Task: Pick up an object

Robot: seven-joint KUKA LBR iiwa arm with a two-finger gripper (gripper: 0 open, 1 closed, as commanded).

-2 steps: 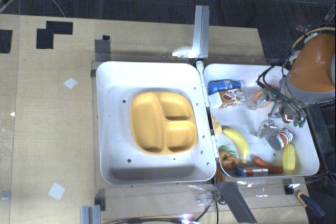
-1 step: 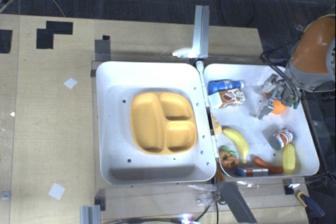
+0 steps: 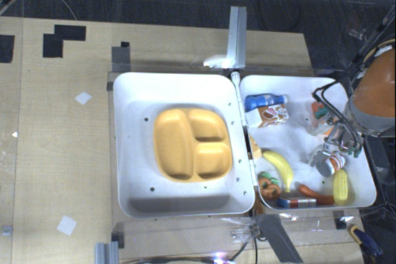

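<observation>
1. Furthest left, the wooden bench [image 3: 55,151] carries a few black patches near its far edge and small pale squares of tape.
2. The left bin [image 3: 130,133] holds a yellow compartment tray [image 3: 192,144], lying flat near the middle, with one long section and two smaller ones.
3. A metal post [image 3: 237,37] stands at the far end of the seam between the two bins.
4. In the right bin [image 3: 297,86], a blue-capped carton [image 3: 267,109] lies near the far left corner.
5. Nearer, a banana [image 3: 279,167] lies on a slant, with a small orange and green toy [image 3: 268,185] just beside its lower end and a red marker [image 3: 306,193] along the near wall.
6. A corn cob [image 3: 340,187] stands by the near right corner.
7. The gripper [image 3: 334,154] hangs low over a small grey and orange cup-like item [image 3: 328,164], just above the corn; whether its jaws are spread or pinching anything I cannot tell.
</observation>
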